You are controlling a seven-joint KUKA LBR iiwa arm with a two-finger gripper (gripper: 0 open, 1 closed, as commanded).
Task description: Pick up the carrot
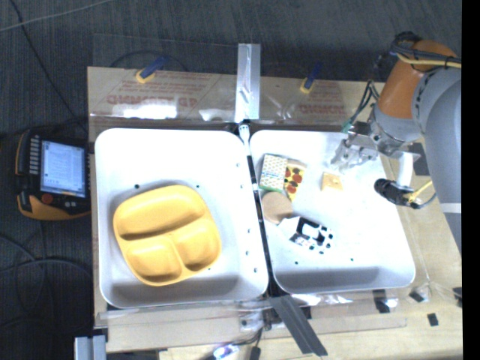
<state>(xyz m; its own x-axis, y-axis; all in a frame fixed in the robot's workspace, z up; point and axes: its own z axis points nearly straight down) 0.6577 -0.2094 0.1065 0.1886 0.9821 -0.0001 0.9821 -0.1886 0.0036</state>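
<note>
My gripper (349,156) hangs over the upper right part of the right bin (375,272), pointing down. Just below and left of it, a small pale orange chunk (331,180) lies on the bin floor, apart from the gripper. I cannot tell whether this chunk is the carrot. A flat colourful pack (274,172) with red and orange spots at its right end (294,177) lies near the bin's left wall.
A brown rounded piece (276,205) lies below the pack, and a black-and-white item (311,235) sits mid-bin. The left bin (112,152) holds a yellow divided plate (166,233). A handheld pendant (52,172) rests left of the bench.
</note>
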